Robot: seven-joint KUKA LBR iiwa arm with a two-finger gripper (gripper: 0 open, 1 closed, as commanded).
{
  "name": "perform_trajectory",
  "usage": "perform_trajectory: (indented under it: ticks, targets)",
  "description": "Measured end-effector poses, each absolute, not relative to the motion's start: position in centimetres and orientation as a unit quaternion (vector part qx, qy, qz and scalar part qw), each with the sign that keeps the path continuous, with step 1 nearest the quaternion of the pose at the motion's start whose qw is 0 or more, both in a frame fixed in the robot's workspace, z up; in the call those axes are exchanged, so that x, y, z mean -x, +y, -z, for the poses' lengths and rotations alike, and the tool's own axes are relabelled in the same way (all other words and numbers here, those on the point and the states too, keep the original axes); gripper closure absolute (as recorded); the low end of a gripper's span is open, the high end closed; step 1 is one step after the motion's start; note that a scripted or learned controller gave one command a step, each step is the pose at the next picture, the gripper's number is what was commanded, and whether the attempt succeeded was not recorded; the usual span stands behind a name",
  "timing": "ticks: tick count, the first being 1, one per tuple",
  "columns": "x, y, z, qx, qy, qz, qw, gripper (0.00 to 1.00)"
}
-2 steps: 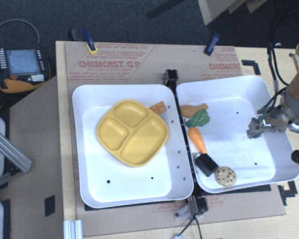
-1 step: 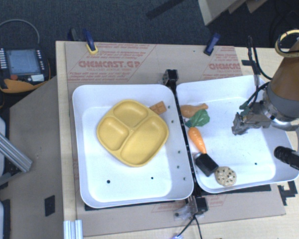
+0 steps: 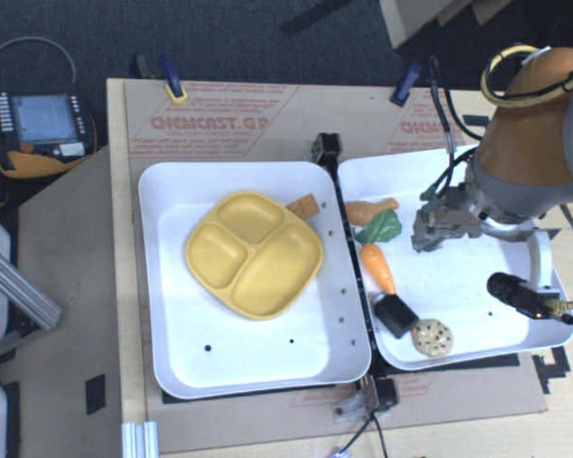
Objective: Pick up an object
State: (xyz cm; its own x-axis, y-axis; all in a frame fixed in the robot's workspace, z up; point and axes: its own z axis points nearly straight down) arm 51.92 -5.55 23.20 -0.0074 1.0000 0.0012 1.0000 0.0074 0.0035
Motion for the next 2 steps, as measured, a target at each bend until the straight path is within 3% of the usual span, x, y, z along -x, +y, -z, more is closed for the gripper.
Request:
perform_trajectory:
  ticks: [2]
  targets:
    - [-52.9,5.1,-23.3,-0.705,0.709,-0.0008,0.000,1.00]
